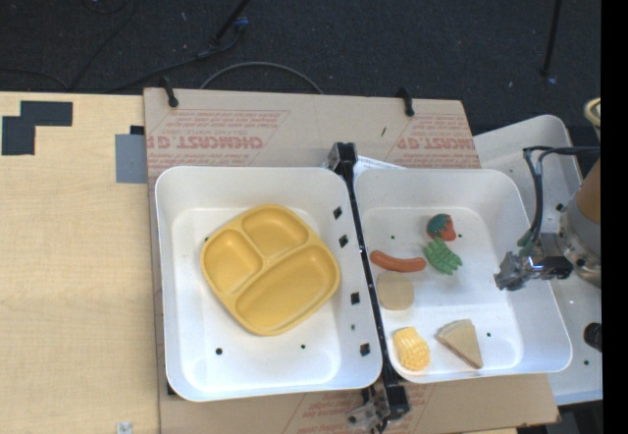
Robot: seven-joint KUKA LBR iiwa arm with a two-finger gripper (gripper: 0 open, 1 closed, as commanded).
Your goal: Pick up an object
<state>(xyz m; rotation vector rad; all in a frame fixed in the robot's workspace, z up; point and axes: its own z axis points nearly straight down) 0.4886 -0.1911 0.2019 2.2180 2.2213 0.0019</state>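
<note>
The right bin (510, 339) holds several toy foods: a red and green strawberry (441, 225), a green leafy piece (444, 257), a red sausage (397, 263), a beige round disc (395, 295), a yellow corn cob (412, 349) and a tan wedge (461, 341). My gripper (514, 273) hangs low over the bin's right inner wall, well right of the green piece and above the wedge. Nothing is seen in its grasp. The arm's wrist (589, 226) enters from the right edge.
The left bin (186, 324) holds a yellow divided plate (270, 268). A black divider (358, 275) runs between the bins. Brown cardboard (294, 133) lies under both. A black cable (538, 191) loops beside the wrist.
</note>
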